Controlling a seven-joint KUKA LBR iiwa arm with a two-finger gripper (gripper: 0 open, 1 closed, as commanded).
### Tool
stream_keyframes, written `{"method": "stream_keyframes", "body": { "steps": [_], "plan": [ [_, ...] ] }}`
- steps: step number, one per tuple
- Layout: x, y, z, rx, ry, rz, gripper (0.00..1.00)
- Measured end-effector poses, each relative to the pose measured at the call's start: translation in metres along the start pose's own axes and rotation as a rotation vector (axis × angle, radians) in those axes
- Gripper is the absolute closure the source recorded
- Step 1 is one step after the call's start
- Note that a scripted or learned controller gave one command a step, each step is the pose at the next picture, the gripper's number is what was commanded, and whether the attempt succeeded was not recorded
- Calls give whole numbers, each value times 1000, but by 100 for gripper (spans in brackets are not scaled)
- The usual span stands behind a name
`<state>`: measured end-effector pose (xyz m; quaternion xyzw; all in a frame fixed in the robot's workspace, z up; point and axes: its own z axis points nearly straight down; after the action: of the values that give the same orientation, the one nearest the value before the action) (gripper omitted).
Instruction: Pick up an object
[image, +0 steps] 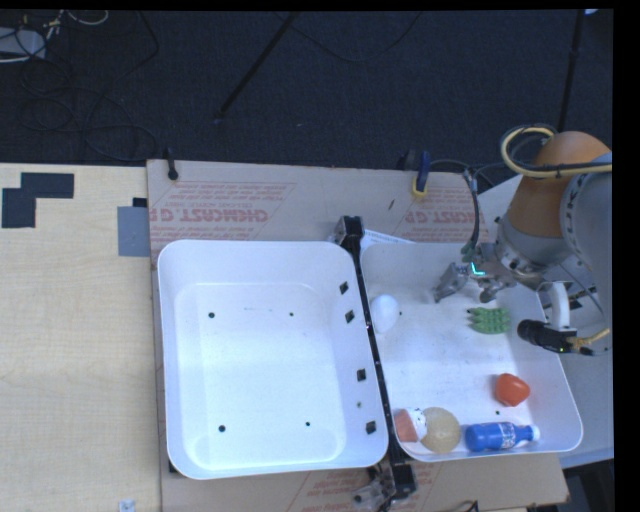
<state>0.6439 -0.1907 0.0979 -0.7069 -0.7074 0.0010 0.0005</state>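
The left bin (190, 300) sits beside the right bin (440, 400), which carries every candidate. A white ball (384, 310) lies against the divider. Along the near wall a tan ball (438, 430) touches a blue bottle (500, 436), with a red piece (511, 389) just above them. A green toy (490, 320) lies nearest the arm.

Risk, as I judge it: a descent here may land between things and close on air, or nudge the green toy aside, since it lies off to one side.

The gripper (468, 283) hangs over the far part of the right bin, fingers spread, with nothing between them and touching nothing.
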Motion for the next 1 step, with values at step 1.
{"method": "stream_keyframes", "body": {
  "steps": [1],
  "plan": [
    [0,0,0,0,0,0,0]
  ]
}}
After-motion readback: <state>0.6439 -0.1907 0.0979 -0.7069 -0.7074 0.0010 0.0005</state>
